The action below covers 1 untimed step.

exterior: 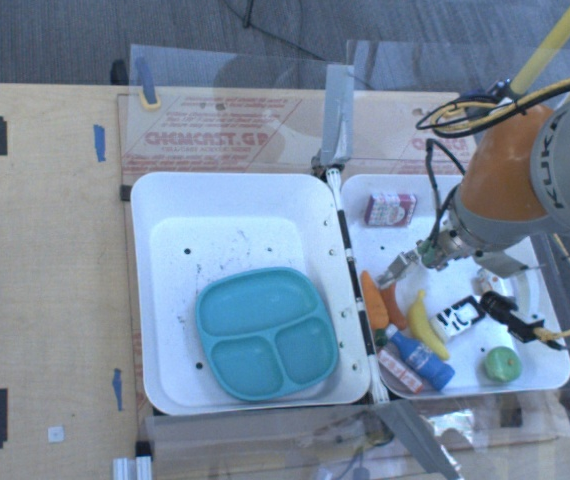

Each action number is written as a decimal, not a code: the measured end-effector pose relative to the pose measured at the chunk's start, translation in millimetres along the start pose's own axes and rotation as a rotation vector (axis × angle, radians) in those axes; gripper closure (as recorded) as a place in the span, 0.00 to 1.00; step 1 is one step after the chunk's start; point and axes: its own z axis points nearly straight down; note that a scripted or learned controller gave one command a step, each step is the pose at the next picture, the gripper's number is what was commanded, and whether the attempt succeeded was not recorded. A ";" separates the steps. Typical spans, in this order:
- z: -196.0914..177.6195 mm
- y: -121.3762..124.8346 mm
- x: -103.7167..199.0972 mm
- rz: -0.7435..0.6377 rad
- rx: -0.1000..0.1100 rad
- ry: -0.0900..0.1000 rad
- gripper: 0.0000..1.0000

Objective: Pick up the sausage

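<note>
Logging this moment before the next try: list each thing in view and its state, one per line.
Gripper: low in the right bin, holding nothing I can see.
Sausage: lying flat beside the carrot.
Carrot: lying along the divider.
Banana: lying flat.
Blue bottle: on its side.
Blue plate: right way up.

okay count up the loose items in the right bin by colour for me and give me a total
Orange: 1, carrot
Reddish brown: 1, sausage
Yellow: 1, banana
Blue: 1, bottle
Green: 1, ball
Pink: 1, carton
Black and white: 1, small block
Total: 7
</note>
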 end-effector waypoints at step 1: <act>9.8 -36.8 -11.2 0.009 0.009 -0.001 0.00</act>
